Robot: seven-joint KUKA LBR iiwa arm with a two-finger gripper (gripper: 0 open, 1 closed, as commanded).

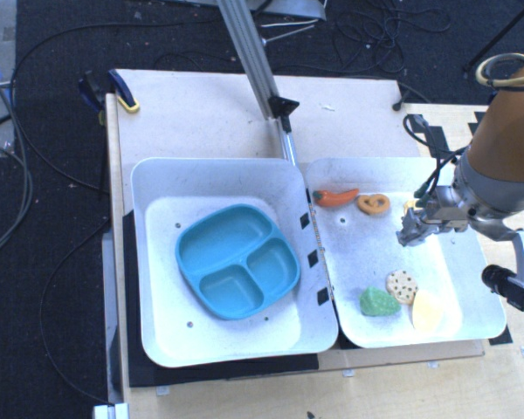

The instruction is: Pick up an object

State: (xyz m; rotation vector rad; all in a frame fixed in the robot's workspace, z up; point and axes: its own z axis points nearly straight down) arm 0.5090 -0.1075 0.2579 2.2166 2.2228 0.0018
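Observation:
In the right bin (358, 260) lie an orange carrot-like piece (336, 197) and a brown pretzel (373, 203) near the far wall. Toward the near wall sit a green lump (379, 303), a spotted cookie (402, 285) and a pale yellow piece (427, 311). My gripper (412, 231) hangs over the right part of this bin, to the right of the pretzel and above the cookie. Nothing shows between its fingers.
The left bin (157, 321) holds a blue divided tray (237, 260). A slanted metal pole (253, 51) rises from the far edge between the bins. Cables trail near the bench's right side (424, 133). Black clips (314, 256) sit on the bins' shared edge.

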